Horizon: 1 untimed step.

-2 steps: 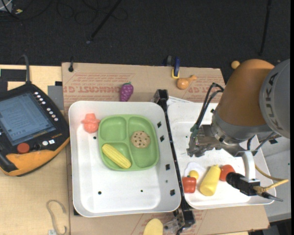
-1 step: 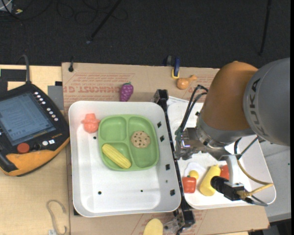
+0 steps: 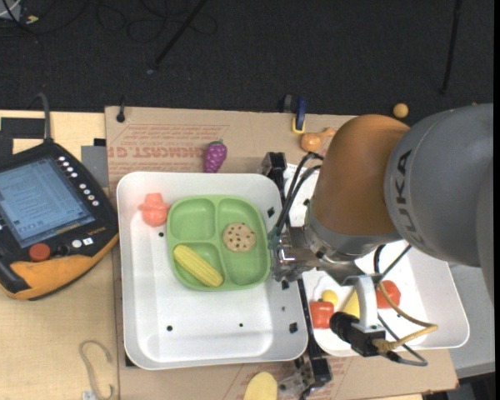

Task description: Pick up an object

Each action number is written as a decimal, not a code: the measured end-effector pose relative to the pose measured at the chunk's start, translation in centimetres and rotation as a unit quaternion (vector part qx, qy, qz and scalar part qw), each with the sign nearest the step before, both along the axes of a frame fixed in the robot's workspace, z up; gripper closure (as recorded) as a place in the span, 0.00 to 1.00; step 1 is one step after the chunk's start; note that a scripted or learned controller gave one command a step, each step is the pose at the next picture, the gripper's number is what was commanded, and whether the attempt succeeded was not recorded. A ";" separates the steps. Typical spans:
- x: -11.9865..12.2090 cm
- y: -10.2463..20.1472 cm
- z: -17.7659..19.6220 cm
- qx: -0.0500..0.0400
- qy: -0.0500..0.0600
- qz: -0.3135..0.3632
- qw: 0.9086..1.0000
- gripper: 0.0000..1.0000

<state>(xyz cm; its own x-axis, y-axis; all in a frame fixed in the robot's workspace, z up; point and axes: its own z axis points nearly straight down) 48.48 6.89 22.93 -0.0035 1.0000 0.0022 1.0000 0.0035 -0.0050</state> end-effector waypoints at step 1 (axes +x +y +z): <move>0.8 1.5 -1.3 -0.001 0.001 -0.002 1.000 1.00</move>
